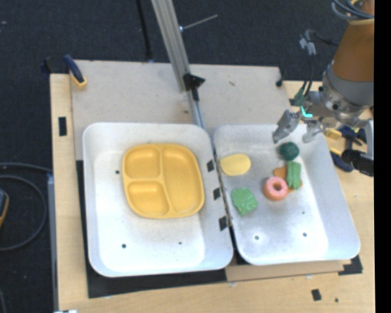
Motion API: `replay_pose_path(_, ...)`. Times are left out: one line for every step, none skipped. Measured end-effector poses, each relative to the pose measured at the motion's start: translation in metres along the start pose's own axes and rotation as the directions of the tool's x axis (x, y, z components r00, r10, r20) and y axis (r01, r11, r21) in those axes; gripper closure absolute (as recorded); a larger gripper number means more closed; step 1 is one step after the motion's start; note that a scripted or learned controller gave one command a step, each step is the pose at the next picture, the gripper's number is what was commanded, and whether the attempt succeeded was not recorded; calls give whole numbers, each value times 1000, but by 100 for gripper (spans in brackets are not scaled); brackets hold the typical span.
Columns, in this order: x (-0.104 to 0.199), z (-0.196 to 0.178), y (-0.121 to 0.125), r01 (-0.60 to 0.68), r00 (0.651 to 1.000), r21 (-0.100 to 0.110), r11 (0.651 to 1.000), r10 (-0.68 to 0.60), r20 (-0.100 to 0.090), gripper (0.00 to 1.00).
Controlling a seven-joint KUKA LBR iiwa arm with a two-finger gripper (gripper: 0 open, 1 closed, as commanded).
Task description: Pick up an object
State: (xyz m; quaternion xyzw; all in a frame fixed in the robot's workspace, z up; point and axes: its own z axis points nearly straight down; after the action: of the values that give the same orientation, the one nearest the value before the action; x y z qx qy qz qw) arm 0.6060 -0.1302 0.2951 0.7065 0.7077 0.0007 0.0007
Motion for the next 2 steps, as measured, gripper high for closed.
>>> replay_pose_path(0, 0, 0, 0, 1000, 0, 1000, 0, 0, 0)
replay_pose_path(-6, 57, 8, -2, 1000, 5, 1000, 2, 1, 0)
